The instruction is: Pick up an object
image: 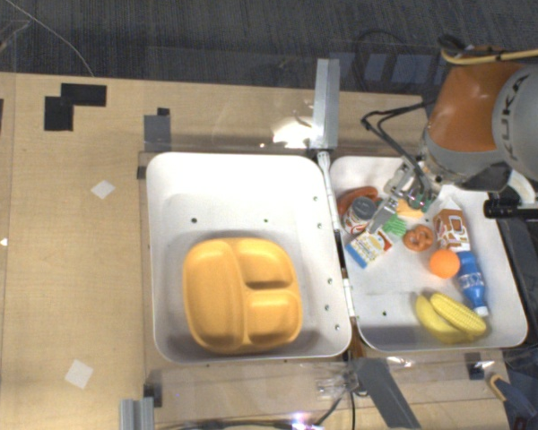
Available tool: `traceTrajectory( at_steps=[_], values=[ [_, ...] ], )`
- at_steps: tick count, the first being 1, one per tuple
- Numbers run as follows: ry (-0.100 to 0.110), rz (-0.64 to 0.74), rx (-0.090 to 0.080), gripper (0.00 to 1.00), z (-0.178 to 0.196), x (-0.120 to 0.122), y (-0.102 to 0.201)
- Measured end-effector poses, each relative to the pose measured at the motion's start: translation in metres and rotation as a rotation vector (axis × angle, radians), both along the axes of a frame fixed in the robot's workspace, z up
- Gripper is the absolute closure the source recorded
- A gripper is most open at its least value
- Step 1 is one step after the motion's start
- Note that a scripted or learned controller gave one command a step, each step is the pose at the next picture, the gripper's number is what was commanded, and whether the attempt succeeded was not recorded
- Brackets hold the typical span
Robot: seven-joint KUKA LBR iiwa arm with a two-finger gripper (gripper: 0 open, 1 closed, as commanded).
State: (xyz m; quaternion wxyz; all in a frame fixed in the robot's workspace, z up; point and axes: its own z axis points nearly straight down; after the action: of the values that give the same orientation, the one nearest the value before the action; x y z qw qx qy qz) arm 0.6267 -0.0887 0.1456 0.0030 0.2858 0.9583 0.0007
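Low over the right bin, my claw hangs at the back of the clutter, tilted down toward the left so it comes at the pile from my side of the bench. Whether it is spread or pinching anything, I cannot tell; the small things beneath blur together.

Nothing to pick is lifted yet. The candidates crowd the right bin: a green piece just beside my claw, a blue-and-white packet, an orange ball, a banana at the front, a blue bottle.

A yellow tray lies apart in the left bin.
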Motion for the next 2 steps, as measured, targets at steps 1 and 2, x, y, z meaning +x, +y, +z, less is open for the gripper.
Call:
traceTrajectory(
  at_steps=[1, 2],
  values=[
    [-0.008, -0.211, -0.001, 0.00, -0.051, 0.031, -0.072],
    [-0.004, -0.490, 0.002, 0.00, -0.040, 0.028, -0.116]
  ],
)
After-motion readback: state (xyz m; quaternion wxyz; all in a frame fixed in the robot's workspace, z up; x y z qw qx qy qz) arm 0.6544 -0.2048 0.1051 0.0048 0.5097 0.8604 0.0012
